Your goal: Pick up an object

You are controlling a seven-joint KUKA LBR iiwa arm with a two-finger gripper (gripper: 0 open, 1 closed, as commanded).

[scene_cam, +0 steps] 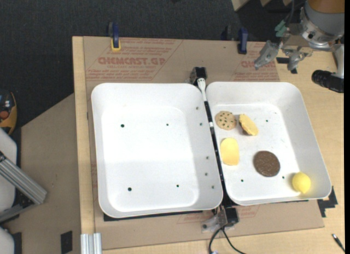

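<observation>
Spread apart and holding nothing, my gripper hangs above the cardboard sheet, beyond the far rim of the right bin. Down in that bin lie five things, none touching me: a chocolate-chip cookie with a small yellow wedge just beside it, a pale yellow block, a dark brown cookie, and a lemon in the near right corner. Beside it sits the left bin.
</observation>
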